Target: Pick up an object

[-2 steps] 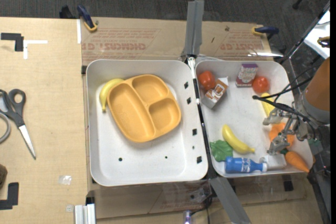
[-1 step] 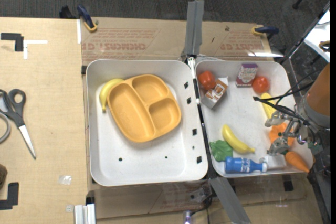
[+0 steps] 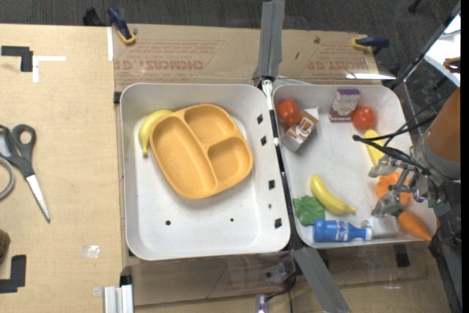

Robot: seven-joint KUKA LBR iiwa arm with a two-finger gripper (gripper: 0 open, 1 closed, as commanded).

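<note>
My gripper (image 3: 394, 188) hangs low over the right side of the right bin (image 3: 333, 157), reaching in from the right edge. It sits right above a small orange object (image 3: 384, 188), which it partly hides. A carrot (image 3: 415, 225) lies just below it and a yellow banana (image 3: 371, 146) just above it. Further left in the same bin are another banana (image 3: 330, 196), a blue bottle (image 3: 340, 232) and a green item (image 3: 308, 210).
At the far end of the right bin are two red tomatoes (image 3: 288, 111) (image 3: 363, 117), a small carton (image 3: 300, 133) and a purple box (image 3: 344, 104). The left bin (image 3: 198, 231) holds an orange divided plate (image 3: 199, 149) with a banana (image 3: 149, 127) at its rim. Scissors (image 3: 28, 165) lie on the bench at left.
</note>
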